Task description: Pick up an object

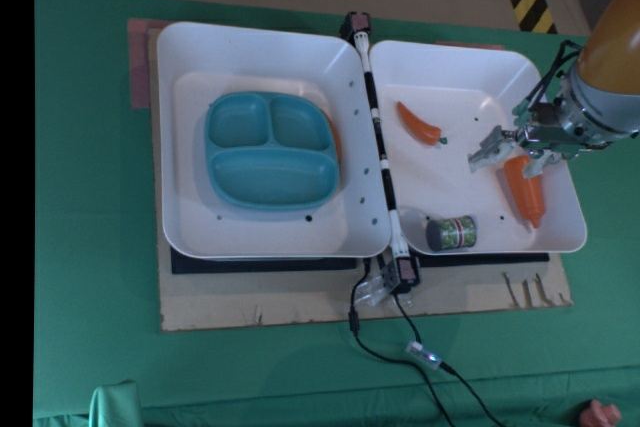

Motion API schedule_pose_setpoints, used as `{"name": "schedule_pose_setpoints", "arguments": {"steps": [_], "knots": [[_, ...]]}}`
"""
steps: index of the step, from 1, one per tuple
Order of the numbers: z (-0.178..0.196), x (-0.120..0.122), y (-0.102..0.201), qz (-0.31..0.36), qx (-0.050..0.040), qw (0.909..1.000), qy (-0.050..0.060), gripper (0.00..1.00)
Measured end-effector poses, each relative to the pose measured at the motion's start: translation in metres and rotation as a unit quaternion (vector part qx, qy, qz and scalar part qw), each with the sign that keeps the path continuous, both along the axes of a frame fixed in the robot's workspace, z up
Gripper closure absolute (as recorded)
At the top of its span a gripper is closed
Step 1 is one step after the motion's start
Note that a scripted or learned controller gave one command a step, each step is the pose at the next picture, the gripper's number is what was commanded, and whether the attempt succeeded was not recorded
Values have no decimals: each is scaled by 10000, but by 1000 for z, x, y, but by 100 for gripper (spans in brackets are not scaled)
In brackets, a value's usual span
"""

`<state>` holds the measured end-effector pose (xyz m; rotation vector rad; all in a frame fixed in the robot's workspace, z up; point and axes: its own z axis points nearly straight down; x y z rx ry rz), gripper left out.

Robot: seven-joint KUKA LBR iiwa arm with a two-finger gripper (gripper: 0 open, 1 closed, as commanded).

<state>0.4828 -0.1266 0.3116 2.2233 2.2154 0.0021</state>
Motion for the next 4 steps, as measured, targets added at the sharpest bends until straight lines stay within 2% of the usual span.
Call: {"name": "schedule_pose_setpoints", "arguments": {"steps": [1, 2, 3, 4], "knots": [[-120, 41, 25, -1, -2, 10000, -9, 0], [-108, 42, 24, -20, -13, 10000, -39, 100], [-52, 69, -44, -5, -13, 10000, -10, 100], [4, 118, -61, 3, -13, 10000, -13, 100]]}}
